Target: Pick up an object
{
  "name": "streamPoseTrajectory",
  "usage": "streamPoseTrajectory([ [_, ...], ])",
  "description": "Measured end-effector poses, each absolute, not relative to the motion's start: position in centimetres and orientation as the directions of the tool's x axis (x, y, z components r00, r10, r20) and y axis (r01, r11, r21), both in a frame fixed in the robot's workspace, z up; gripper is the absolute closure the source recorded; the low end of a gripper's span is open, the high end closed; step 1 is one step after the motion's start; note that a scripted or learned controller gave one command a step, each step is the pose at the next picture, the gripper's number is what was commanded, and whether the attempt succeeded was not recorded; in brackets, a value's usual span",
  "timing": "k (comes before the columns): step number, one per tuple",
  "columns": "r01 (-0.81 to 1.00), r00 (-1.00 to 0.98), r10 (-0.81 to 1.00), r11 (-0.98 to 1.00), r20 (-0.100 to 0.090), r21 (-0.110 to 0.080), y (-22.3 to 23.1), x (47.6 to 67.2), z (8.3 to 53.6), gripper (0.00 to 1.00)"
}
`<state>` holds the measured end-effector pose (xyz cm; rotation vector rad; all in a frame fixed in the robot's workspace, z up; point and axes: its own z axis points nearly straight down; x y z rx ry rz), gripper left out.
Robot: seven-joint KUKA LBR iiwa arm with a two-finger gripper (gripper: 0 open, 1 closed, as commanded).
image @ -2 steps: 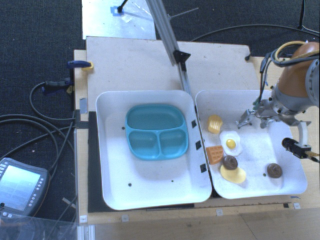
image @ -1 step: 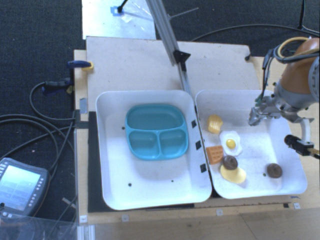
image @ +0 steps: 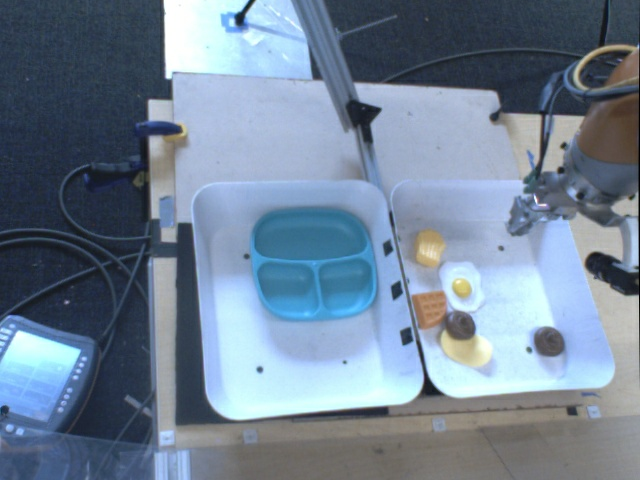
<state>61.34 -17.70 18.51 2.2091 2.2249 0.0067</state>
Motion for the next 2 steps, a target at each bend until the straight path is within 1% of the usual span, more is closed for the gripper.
streamPoseTrajectory([
  [1, 1.0, -0.008, 1.0, 0.008, -0.002, 0.008, -17.6, 60.5, 24.3, 1.0],
  [2, 1.0, -0.008, 1.0, 0.008, -0.002, 0.006, -17.6, 60.7, 27.7, 1.0],
])
